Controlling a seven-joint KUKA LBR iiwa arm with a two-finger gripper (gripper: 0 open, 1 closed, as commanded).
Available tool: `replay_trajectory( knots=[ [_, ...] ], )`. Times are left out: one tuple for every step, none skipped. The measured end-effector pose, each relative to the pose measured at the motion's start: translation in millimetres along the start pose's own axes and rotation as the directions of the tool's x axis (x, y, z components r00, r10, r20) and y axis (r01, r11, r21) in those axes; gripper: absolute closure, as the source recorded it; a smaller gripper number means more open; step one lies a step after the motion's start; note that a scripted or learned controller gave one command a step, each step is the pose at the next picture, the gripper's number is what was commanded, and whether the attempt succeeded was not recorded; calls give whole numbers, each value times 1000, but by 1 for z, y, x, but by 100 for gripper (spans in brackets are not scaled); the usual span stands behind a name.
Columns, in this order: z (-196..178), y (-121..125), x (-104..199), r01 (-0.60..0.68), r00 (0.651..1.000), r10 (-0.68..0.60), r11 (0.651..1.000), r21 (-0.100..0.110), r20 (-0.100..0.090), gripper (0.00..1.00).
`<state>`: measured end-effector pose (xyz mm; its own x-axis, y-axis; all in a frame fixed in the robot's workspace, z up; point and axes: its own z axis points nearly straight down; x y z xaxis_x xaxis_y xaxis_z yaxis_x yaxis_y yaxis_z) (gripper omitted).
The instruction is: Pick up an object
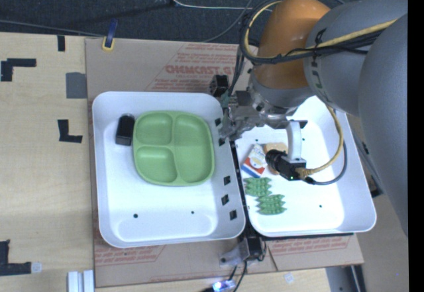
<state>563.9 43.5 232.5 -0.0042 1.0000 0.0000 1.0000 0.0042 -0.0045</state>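
My gripper (pixel 230 122) hangs over the wall between the two bins, at the upper left corner of the right bin (pixel 344 208). A small red, white and blue packet (pixel 254 163) lies just below it, with a brown and white item (pixel 274 149) partly hidden by the arm's black fitting. Two green pea pods (pixel 265 195) lie lower in the right bin. In the left bin (pixel 116 218) sit a green divided plate (pixel 174 147) and a black block (pixel 124 130) at its left edge.
The grey arm with its orange band (pixel 291 32) covers the upper part of the right bin. A yellow cable loops from the wrist over the bin. Cardboard and the wooden bench surround the bins.
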Motion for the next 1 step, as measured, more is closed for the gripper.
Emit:
replay_trajectory(
  knots=[
    [-5, -26, 44, 2, 1000, -2, 1000, -1, -1, 100]
  ],
)
